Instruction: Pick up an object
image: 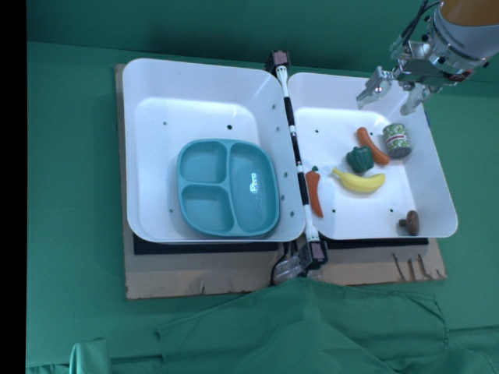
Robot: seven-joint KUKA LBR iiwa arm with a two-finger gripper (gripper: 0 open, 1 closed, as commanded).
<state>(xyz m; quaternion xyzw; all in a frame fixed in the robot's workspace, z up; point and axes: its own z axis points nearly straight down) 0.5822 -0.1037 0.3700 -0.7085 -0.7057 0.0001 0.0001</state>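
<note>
My gripper (394,92) hangs over the far right of the right bin (437,201), its two fingers spread apart with nothing between them, so it is open. Below it in that bin lie a small green can (397,140), an orange sausage-like piece (372,146), a green pepper (359,160) and a yellow banana (360,181). An orange carrot (313,192) rests near the bin's left wall. A small brown object (410,223) sits by the front right corner.
The left bin (148,92) holds a teal divided plate (228,187). A black and white divider bar (294,142) runs between the bins. Green cloth (312,326) is bunched in front of the bench.
</note>
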